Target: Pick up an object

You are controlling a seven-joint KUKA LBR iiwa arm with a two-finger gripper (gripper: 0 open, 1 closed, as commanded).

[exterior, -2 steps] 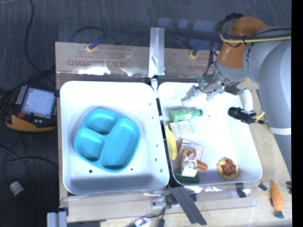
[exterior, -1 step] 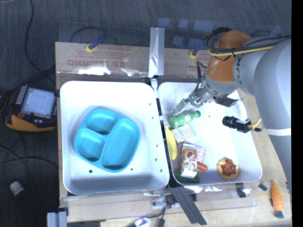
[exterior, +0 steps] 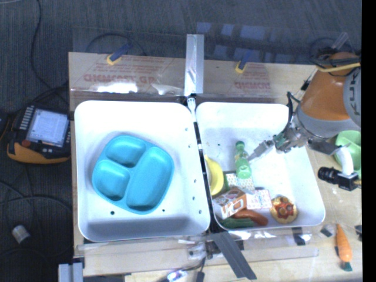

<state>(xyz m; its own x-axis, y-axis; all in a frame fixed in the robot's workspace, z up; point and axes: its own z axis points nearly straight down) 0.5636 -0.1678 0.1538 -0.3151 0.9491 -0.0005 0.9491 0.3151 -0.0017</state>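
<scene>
Two bins lay below me. My gripper [exterior: 254, 154] hovered over the right bin [exterior: 258, 119], reaching in from three o'clock; whether it was spread or pressed together I could not tell. Just at its eight o'clock stood a green bottle [exterior: 241, 160]. Further toward seven o'clock lay a yellow banana [exterior: 215, 175], small cartons [exterior: 244, 202], a red pepper [exterior: 249, 217] and a round fruit-printed item [exterior: 283, 208]. Well off at nine o'clock, the left bin [exterior: 88, 157] held a blue divided tray [exterior: 133, 173].
</scene>
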